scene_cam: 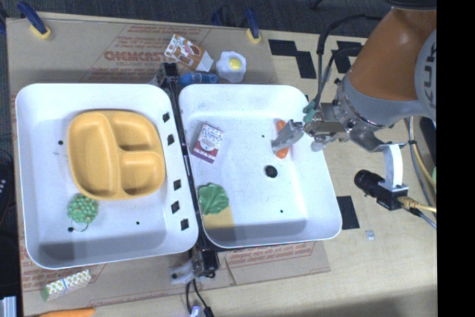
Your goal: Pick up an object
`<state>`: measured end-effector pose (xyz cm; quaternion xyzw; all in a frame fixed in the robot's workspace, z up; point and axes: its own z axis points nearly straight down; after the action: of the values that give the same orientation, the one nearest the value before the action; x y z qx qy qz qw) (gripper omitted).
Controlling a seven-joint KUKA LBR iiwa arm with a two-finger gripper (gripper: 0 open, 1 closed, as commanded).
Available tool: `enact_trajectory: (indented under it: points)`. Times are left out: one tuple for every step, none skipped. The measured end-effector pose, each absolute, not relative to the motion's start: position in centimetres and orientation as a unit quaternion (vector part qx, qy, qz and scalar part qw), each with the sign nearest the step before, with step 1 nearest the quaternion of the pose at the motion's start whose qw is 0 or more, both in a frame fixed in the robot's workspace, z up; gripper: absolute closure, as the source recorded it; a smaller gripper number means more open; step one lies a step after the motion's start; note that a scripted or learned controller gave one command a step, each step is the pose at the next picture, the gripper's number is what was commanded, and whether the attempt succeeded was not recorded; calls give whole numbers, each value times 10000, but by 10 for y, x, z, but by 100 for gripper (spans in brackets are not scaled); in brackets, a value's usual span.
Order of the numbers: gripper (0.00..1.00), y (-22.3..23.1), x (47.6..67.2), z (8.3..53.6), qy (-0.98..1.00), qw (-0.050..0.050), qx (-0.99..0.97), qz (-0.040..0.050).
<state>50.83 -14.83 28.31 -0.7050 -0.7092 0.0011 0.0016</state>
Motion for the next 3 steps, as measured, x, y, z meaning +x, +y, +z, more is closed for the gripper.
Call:
enact_trajectory:
  points:
    - [0,-186,557,227,-7401,8,-6725,11]
    - [0,-206,597,94,-7460,24,-6659,-25]
    - [100,-208,596,104,-7468,23,-6651,-2]
